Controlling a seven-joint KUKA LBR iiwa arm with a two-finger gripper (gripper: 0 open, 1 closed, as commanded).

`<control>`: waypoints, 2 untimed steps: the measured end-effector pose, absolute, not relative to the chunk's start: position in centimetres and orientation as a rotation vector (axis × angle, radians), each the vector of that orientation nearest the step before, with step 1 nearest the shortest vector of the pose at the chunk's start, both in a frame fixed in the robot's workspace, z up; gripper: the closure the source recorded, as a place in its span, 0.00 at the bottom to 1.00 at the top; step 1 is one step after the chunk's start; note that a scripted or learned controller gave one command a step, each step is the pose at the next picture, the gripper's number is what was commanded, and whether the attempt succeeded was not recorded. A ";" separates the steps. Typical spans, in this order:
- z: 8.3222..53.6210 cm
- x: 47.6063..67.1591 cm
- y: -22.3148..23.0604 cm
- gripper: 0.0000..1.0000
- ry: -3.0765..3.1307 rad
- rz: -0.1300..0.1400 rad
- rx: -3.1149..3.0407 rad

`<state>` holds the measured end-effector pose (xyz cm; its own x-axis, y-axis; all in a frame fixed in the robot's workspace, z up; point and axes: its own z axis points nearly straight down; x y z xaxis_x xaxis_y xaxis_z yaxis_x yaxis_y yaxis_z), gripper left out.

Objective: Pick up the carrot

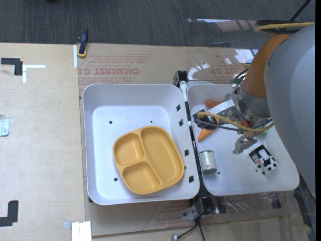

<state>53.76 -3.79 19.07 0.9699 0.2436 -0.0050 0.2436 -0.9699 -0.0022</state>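
Standing over the two bins: the carrot (205,133) lies in the right bin (281,181), hard against its left wall, with its upper part hidden behind the arm's cable loop (220,120). A second orange piece (215,104) pokes out further back; could be another carrot, can't tell. The arm (273,79) hangs over the bin's middle, and the hand (242,143) sits low, beside the carrot but apart from it. Can't tell whether its fingers are spread or pressed together; the wrist blocks them. Nothing is visibly pinched. My read: still approaching, grasp not made. To do it well, shift the hand left until it's centred over the carrot's thick part, and turn the wrist so the fingers straddle it across its width, not along it. The wall is the risk, since one finger has to slip between carrot and wall. The metal can (207,161) lies just beside, below the carrot, so descend straight. The black-and-white tag (264,159) and the yellow divided plate (148,158) in the left bin (100,104) are well clear.
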 end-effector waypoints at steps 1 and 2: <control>19.0 50.4 -2.5 0.00 -0.335 0.012 -3.120; 27.5 47.9 -7.4 0.00 -0.313 0.005 -3.127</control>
<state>47.88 -7.36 27.49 0.9802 0.1980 -0.0031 0.1980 -0.9802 0.0004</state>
